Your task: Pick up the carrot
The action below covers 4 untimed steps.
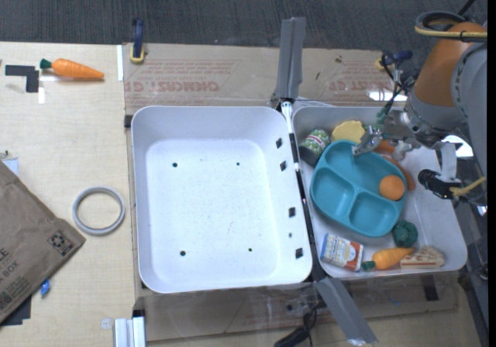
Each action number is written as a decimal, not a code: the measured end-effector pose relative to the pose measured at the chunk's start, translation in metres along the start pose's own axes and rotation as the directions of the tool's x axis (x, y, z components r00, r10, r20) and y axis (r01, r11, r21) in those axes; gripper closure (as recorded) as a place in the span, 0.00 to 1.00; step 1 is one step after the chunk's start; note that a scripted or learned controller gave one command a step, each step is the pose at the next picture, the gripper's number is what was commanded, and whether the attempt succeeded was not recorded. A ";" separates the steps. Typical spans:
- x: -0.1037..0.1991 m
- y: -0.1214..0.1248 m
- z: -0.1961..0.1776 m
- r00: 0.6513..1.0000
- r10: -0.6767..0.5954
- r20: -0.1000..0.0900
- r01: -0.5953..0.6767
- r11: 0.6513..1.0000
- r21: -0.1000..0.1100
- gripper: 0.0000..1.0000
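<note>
A small orange carrot with a green top lies at the front of the right bin, between a small carton and a wedge of toast. My gripper hangs over the back of that bin, at the far rim of a blue divided tray, well behind the carrot. A second, larger carrot lies outside the bins on the bench at the far left.
In the right bin are also an orange on the tray, a green broccoli piece, a yellow item and a green ball. The left bin stands beside it. A tape ring lies on the bench.
</note>
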<state>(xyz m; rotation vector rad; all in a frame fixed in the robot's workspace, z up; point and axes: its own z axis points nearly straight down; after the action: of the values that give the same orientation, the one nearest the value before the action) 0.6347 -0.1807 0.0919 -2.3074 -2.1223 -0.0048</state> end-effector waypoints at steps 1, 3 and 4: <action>-0.018 -0.047 -0.012 0.995 -0.095 0.008 0.095 0.995 0.000 0.00; -0.023 -0.071 -0.013 0.891 -0.453 0.033 0.454 0.891 -0.009 1.00; -0.021 -0.071 -0.012 0.891 -0.454 0.029 0.454 0.891 -0.008 0.00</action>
<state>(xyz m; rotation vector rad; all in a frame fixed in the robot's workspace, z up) 0.5620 -0.1958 0.1038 -1.7642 -2.6270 0.0079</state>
